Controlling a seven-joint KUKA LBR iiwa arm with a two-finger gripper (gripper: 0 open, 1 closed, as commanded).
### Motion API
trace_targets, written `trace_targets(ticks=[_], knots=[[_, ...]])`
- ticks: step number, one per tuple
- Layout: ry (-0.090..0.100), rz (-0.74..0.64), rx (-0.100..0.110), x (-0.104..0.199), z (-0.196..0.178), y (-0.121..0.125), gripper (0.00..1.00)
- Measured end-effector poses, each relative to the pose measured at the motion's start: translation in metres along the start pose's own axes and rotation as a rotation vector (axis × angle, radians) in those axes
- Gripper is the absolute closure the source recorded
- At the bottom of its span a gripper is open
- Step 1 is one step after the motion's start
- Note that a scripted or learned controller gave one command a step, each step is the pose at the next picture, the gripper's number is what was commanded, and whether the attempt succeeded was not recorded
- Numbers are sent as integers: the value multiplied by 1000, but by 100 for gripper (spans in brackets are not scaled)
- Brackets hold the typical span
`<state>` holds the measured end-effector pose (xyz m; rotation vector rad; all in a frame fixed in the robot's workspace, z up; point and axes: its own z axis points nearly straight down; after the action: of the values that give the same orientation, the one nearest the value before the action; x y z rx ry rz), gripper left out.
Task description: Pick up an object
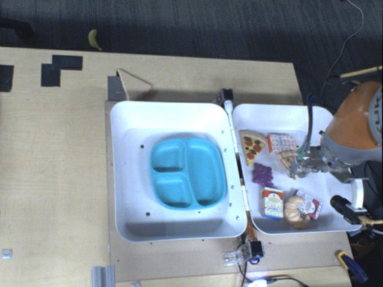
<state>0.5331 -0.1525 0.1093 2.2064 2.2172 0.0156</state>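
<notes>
The right bin (pixel 320 115) holds several small objects. A pizza slice (pixel 252 146) lies at its left, with a red and white packet (pixel 281 142) beside it. Below them is a purple piece (pixel 261 174). Along the front sit a small carton (pixel 273 202), a round bread roll (pixel 294 211) and a red and white wrapper (pixel 310 204). My gripper (pixel 301 165) hangs low in the middle of this bin, right over a tan item (pixel 288 158) that it partly hides. Nothing shows as held.
The left bin (pixel 128 160) holds a blue divided plate (pixel 188 172). A black rail (pixel 234 148) separates the two bins. The arm's orange band (pixel 356 121) overhangs the right bin's right side. Cables and clamps (pixel 251 253) sit at the front edge.
</notes>
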Motion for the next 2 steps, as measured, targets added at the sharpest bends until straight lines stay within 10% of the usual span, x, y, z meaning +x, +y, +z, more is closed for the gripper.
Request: trace_targets(ticks=[1,2], knots=[[0,0,0,0,0,0,0],[0,-2,-3,1,-11,2,100]])
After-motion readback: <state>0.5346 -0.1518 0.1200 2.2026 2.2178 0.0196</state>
